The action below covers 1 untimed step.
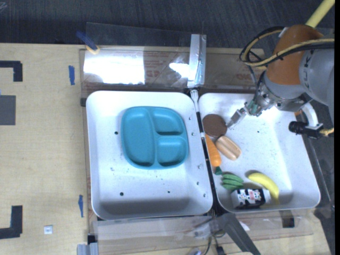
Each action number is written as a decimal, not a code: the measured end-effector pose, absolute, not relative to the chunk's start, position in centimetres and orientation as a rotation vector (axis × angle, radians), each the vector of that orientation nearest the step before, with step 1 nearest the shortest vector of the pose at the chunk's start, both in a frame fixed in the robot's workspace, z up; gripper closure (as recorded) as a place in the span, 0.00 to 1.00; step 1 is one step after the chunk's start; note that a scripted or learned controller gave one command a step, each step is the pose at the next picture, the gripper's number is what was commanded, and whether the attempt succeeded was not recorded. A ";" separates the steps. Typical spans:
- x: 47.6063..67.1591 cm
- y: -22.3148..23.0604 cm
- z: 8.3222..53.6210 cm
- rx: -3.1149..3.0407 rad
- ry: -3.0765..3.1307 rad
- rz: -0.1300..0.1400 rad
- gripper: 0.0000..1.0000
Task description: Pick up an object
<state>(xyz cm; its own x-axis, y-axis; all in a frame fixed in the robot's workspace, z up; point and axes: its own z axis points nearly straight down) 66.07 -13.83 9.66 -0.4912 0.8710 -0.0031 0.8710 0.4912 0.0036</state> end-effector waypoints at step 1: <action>64.7 -12.7 8.6 1.467 2.774 0.000 0.00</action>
